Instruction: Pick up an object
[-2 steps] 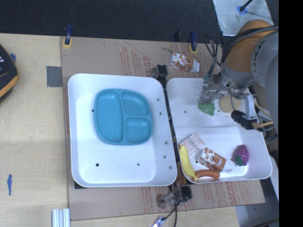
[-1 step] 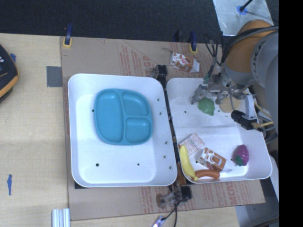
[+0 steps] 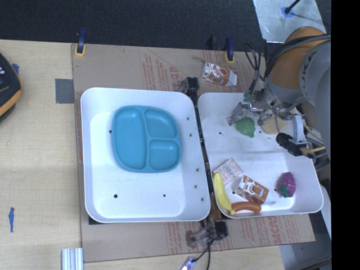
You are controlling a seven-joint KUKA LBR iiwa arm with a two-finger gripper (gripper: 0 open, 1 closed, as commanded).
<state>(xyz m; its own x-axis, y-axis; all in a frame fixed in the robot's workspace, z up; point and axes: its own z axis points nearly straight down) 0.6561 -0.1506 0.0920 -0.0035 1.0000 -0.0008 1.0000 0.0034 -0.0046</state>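
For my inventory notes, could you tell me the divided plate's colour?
Light blue: the divided plate, in the camera view.

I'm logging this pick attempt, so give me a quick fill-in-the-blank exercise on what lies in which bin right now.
1. The blue divided plate lies in the ____ bin.
2. The gripper is over the ____ bin, beside the green object.
3. The banana lies along that bin's ____ wall.
4. The purple object is near that bin's ____ edge.

Missing words: left; right; left; right

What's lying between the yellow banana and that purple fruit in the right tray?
In the camera view, between the yellow banana and the purple fruit lie an orange-and-white snack packet and an orange sausage-shaped toy.
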